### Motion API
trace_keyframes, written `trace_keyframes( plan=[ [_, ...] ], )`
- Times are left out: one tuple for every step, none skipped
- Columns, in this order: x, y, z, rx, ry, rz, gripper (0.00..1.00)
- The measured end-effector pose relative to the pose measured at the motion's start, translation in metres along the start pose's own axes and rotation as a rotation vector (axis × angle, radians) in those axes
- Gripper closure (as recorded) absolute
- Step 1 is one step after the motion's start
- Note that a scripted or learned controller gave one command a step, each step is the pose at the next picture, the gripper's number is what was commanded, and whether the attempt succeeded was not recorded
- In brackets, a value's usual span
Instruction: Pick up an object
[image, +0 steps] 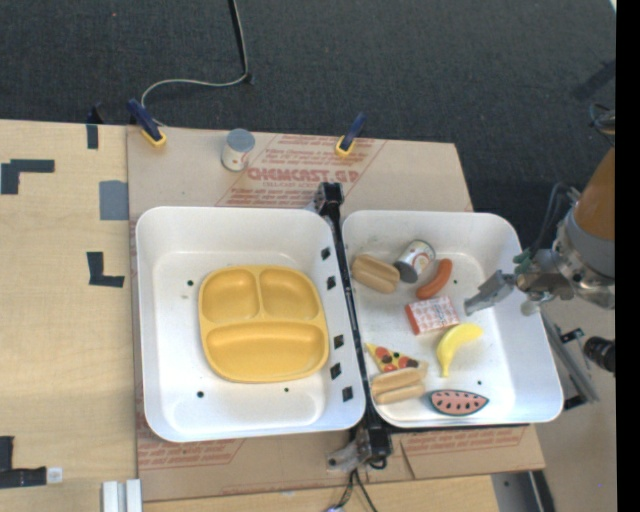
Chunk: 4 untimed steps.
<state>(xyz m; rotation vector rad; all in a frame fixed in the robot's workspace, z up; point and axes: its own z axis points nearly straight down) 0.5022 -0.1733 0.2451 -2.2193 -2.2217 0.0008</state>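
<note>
Over right white bin (505, 240): our pincer (490, 293) hovers, grip state unclear, nothing seen held. Yellow plastic banana (456, 345) just beside, lying on bin floor. We judge pick not yet done.

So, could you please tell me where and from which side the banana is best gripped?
Probably across the banana's thick curved middle, coming from above: it lies flat in the right bin, with bare floor on both sides for the fingers.

Arm (600, 230) cut off (right edge)
</note>
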Motion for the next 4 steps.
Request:
trace_keyframes(
  plan=[
    [0.008,0.016,0.125,0.003,0.001,0.000,0.00],
    [0.076,0.057,0.159,-0.005,0.000,-0.001,0.00],
    [0.074,0.057,0.149,-0.005,-0.002,0.000,1.00],
    [0.148,0.013,0.061,0.000,0.001,-0.001,1.00]
  ],
)
